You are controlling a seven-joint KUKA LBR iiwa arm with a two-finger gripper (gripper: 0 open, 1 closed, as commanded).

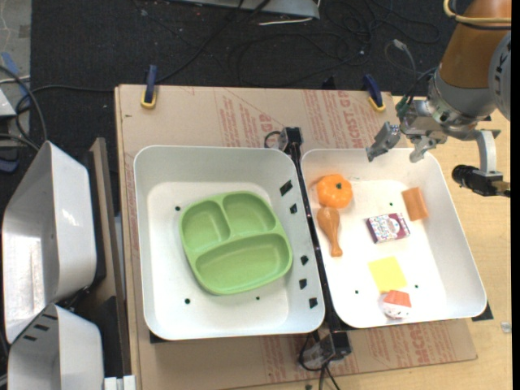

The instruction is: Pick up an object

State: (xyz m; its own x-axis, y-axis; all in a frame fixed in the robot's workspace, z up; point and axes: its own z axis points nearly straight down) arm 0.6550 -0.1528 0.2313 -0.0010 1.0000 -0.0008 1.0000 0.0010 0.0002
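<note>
Worktop (203, 108) carrying two white bins. Left bin (154, 177) occupied by a green divided plate (236, 243). Right bin (455, 242) containing, in descending size, an orange pumpkin (334, 192), a drumstick (330, 229) touching it below, a purple carton (387, 227), a yellow block (387, 273), an orange block (415, 204) and a small red-and-white item (396, 303), hard to identify. End effector (402, 145) seen above the bin's far rim, fingers spread, nothing between them

We see the bench (244, 108), a brown printed board held by two clamps (149, 87) at its far edge, bearing a left bin (154, 218) and a right bin (455, 242) touching side by side.
</note>
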